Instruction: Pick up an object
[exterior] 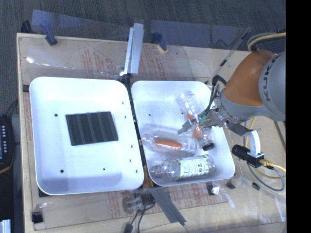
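My gripper (pixel 195 125) hangs low over the right part of the right bin (pixel 146 101), with the arm coming in from the right. A small orange object (pixel 198 132) sits right at the gripper's tip; whether it is held cannot be told. A crumpled clear plastic piece (pixel 187 101) lies just behind the gripper. To its left lies a clear wrapper with an orange stick inside (pixel 167 143). A clear bottle with a pale label (pixel 183 169) lies on its side along the bin's front wall. A small black object (pixel 208 146) rests just in front of the gripper.
The left bin (pixel 43 96) holds a dark ribbed rectangular panel (pixel 92 128) near its middle. A grey metal bar (pixel 133 47) stands behind the gap between the bins. Blue clamps (pixel 48 37) sit at the bench's back edge.
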{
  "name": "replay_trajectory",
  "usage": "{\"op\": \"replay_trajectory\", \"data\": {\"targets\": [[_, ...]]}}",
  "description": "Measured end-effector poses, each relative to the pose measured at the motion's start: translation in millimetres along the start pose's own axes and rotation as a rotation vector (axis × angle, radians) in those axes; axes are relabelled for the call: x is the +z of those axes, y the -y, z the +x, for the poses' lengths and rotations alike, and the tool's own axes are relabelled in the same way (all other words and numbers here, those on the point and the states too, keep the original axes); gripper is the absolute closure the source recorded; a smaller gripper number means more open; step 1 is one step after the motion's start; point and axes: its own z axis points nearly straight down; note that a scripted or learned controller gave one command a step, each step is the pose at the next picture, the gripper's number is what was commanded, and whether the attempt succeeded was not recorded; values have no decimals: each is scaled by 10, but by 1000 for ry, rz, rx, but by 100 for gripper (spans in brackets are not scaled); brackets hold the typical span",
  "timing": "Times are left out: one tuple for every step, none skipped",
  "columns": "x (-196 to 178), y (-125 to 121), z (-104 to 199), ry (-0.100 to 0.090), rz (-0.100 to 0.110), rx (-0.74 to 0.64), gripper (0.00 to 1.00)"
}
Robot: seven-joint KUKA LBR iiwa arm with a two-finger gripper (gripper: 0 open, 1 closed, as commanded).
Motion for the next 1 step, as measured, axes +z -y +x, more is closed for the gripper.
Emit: {"op": "replay_trajectory", "data": {"targets": [[634,-650,-64,-6,4,35,0]]}}
